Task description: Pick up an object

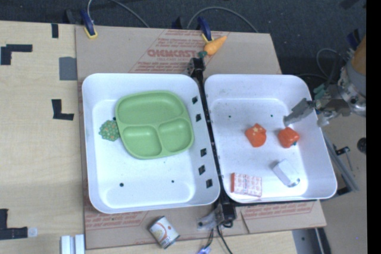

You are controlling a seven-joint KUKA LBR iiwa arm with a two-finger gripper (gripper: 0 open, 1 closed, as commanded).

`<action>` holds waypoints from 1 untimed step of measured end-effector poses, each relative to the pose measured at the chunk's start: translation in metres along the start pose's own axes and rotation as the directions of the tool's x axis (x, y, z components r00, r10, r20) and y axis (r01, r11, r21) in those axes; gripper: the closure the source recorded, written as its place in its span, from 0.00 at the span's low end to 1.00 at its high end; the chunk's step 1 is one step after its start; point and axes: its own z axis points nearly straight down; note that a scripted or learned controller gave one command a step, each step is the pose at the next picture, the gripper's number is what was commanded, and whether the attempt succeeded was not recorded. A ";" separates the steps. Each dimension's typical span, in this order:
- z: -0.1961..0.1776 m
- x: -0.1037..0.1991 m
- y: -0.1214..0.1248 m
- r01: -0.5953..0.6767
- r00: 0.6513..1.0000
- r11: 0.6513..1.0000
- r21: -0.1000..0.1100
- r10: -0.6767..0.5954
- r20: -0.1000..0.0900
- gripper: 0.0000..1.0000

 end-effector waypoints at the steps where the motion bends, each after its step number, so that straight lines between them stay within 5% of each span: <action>1: 0.103 0.054 0.029 0.001 1.000 1.000 0.003 -0.001 -0.002 0.00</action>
